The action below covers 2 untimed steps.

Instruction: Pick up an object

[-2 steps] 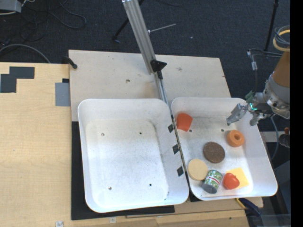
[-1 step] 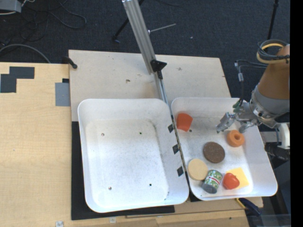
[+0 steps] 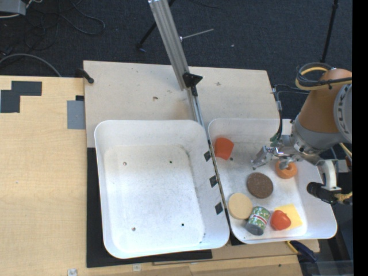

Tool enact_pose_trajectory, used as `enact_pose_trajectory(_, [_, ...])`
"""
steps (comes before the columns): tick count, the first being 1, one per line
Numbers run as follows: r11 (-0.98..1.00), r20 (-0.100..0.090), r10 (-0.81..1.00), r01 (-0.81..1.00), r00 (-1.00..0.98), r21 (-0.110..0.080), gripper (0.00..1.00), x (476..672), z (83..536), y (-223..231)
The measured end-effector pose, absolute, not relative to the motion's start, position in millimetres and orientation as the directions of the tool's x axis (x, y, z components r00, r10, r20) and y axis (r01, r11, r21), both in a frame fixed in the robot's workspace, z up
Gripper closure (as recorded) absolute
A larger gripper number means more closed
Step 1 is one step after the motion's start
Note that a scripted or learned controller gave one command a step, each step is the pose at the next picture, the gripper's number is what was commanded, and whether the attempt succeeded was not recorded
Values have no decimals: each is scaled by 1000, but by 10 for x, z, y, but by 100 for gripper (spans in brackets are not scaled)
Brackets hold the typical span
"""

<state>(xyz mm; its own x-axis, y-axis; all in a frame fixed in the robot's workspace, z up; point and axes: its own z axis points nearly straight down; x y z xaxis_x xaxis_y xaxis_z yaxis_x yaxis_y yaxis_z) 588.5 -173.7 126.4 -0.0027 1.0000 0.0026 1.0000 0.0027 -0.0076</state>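
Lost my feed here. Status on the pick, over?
Gripper low in right bin, nothing seen held. Orange ball beside it, brown disc just below. Orange cup apart at left wall.

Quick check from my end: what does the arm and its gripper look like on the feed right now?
The arm is bulky and rounded, with a grey body and an orange band above the wrist. A yellow cable loops over its top. The gripper is a small metallic silver assembly with thin parts.

Lab: cabled floor (image 3: 69, 16), robot bench (image 3: 230, 91)
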Motion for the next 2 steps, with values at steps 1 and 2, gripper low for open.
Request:
enact_pose_trajectory(1, [1,0,1000,1000,-1,-2,0,5886,904,-1730])
enact_pose_trajectory(2, [-2,1,1000,1000,2,-2,100,5884,1016,-1738])
